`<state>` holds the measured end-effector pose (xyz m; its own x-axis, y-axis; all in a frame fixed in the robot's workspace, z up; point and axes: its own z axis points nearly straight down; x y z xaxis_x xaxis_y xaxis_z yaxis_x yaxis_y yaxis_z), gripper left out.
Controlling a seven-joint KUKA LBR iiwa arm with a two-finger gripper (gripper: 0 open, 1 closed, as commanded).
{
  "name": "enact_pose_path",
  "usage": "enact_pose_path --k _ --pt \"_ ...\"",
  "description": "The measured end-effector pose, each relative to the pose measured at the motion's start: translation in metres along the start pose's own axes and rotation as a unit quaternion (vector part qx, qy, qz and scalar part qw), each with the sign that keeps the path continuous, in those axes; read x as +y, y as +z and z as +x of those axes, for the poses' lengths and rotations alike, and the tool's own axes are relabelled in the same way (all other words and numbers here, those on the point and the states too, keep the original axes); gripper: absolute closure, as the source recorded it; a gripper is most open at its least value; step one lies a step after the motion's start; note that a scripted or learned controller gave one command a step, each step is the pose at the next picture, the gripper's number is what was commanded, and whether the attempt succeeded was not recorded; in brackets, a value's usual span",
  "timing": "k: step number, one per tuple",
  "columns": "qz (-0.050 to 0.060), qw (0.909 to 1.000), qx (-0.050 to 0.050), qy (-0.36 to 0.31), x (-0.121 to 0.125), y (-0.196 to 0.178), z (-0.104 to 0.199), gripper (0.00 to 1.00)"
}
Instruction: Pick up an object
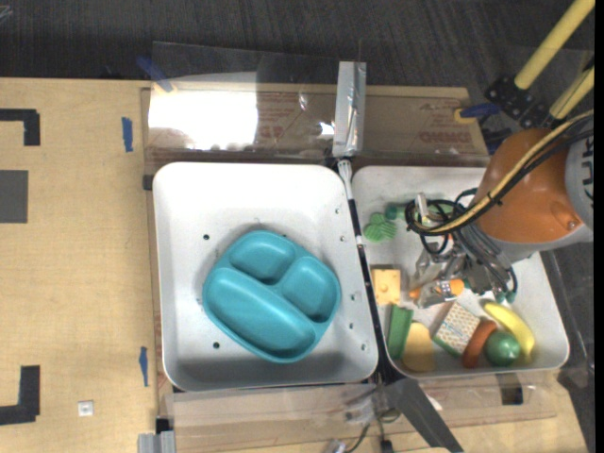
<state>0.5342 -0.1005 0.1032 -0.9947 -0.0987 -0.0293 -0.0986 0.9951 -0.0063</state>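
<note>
Reaching in from the right, the claw [451, 279] is hanging low over toy food in the right bin [552, 295]; I cannot tell its grip. A teal divided plate [272, 294] is sitting in the left bin [189, 206].

The arm [528, 196] is reaching in from the right, its gripper [444, 281] hanging low over the right bin [552, 295] among toy food: a green piece [381, 226] far left, a cheese wedge [385, 285], a banana [510, 324], a cracker [457, 327]. A teal tray [272, 293] is lying in the left bin [189, 253].
</note>
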Motion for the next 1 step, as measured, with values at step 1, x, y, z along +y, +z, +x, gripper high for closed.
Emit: enact_pose_path --k 1 --pt "-0.001 0.9999 0.007 0.013 -0.0006 -0.1837 -0.0409 1.00"
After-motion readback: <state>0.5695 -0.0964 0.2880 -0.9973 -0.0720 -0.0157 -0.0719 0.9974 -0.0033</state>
